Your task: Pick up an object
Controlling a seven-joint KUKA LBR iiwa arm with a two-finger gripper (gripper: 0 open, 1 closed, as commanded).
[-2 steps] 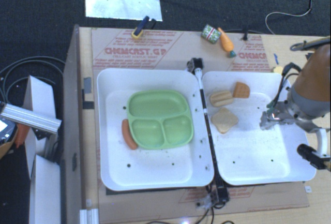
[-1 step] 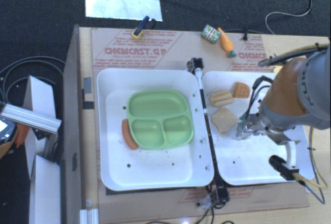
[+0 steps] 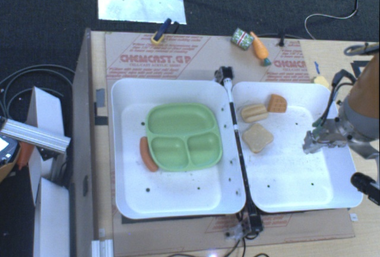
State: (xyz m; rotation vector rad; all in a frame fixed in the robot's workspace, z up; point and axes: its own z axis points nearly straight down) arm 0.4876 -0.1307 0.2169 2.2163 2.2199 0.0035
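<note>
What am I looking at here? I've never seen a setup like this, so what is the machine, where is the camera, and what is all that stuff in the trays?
One camera looks down at a slant on a bench with two shallow white bins. The grey shape coming in from the right is a robot arm; its end effector, the part meant for grasping, hangs over the right bin. Nothing shows between its fingers.

The left bin holds a green divided plate with an orange toy sausage lying beside its left edge. The right bin holds three toy foods: a bread roll, a small waffle-like piece and a slice of toast.

Behind the bins, on the board, lie a small can and a toy carrot.
</note>
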